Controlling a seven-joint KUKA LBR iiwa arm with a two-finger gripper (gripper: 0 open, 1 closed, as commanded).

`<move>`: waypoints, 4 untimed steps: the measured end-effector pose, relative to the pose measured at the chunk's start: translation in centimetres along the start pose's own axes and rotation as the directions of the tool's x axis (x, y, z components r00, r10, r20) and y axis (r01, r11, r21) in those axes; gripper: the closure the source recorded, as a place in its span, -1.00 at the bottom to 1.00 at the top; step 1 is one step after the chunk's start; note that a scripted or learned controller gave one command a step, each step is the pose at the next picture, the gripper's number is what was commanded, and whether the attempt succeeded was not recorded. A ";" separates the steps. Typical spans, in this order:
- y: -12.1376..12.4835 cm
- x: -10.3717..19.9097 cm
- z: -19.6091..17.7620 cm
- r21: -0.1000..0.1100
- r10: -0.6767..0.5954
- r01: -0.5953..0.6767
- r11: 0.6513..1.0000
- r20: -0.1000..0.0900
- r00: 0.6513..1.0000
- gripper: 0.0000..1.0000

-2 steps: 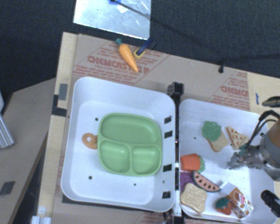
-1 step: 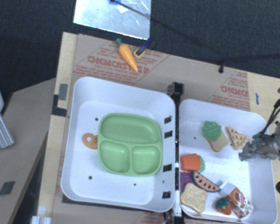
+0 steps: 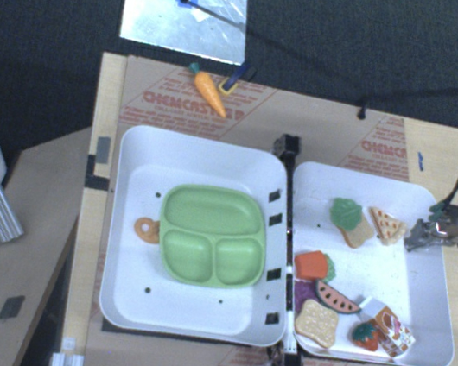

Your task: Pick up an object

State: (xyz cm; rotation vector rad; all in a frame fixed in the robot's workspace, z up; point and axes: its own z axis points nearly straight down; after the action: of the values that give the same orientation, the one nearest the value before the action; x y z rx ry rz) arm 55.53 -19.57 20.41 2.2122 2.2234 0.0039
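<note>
The end effector hangs over the right rim of the right bin, and at this slant I cannot tell whether it is spread or pressed together; nothing is visibly in it. Nearest, in that bin's upper part, lie a pizza-slice toy and a broccoli toy touching a tan bread piece. They look like light, stiff, rather slick play food; the pizza slice, lying flat and apart, is probably best pinched across its narrow width.
</note>
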 end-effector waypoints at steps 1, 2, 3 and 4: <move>0.1 0.0 -2.2 0.001 -0.001 0.001 1.000 0.000 1.000 1.00; 2.4 4.8 -1.2 0.002 -0.005 0.005 1.000 -0.003 1.000 1.00; 4.3 10.1 -2.5 0.002 -0.006 0.006 1.000 -0.004 1.000 1.00; 6.6 15.6 -1.3 0.002 -0.005 0.005 1.000 -0.003 1.000 1.00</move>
State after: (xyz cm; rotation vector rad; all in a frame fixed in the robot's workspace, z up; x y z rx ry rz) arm 62.01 -3.95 21.72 2.2090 2.2323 0.0048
